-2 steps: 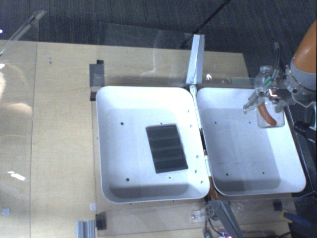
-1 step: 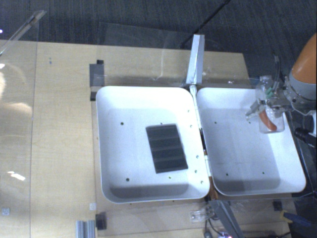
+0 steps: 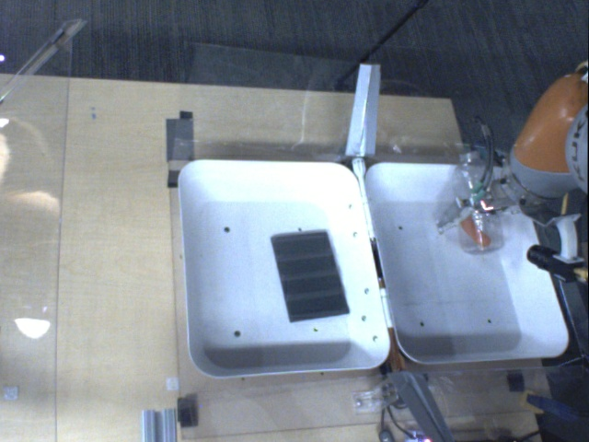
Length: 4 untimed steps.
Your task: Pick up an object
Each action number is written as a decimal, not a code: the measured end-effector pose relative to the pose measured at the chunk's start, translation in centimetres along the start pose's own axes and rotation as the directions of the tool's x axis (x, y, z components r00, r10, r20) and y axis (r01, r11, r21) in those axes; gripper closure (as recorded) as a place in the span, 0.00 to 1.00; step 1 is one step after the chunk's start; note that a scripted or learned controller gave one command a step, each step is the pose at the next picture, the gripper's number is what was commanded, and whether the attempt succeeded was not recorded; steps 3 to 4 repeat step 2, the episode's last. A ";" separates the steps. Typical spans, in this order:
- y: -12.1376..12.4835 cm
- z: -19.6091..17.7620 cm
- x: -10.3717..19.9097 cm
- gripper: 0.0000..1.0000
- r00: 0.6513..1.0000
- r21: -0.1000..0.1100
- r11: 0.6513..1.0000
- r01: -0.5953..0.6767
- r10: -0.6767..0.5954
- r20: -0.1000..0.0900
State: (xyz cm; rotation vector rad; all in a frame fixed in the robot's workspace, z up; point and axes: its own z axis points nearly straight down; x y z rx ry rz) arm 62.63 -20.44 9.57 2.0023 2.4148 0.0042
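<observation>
A dark, ribbed rectangular pad (image 3: 310,275) is lying flat in the left bin (image 3: 207,201), sitting near the middle and turned slightly off square with the bin's walls. Over in the right bin (image 3: 442,320), a small clear object with an orange-red part (image 3: 477,231) is showing near the upper right area; its exact shape is too blurred to be making out.
</observation>
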 end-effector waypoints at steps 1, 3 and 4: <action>0.2 -1.2 0.1 1.00 1.000 -0.005 1.000 0.002 -0.002 0.002; 3.8 -9.5 6.2 1.00 1.000 -0.001 1.000 -0.016 0.016 0.000; 3.8 -9.5 6.2 1.00 1.000 -0.001 1.000 -0.016 0.016 0.000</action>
